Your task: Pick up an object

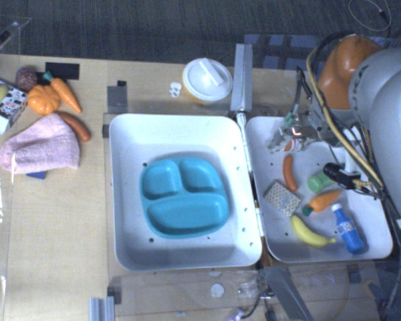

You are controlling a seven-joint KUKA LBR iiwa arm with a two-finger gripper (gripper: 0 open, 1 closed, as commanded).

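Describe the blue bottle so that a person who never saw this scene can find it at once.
Look at the right bin of the two white bins. Go to its near right corner, where the blue bottle lies beside a yellow banana and below a small carrot. It is the one blue thing in that bin, with a white cap and a white label.

Two white bins point(120, 179) sit on a pale wood bench point(53, 246). The left holds a blue tray point(184, 198); the right a yellow banana point(309, 233), orange carrot point(323, 200), blue bottle point(347, 229), checkered sponge point(282, 198) and red sausage point(290, 171). A pink cloth point(40, 146) lies outside.
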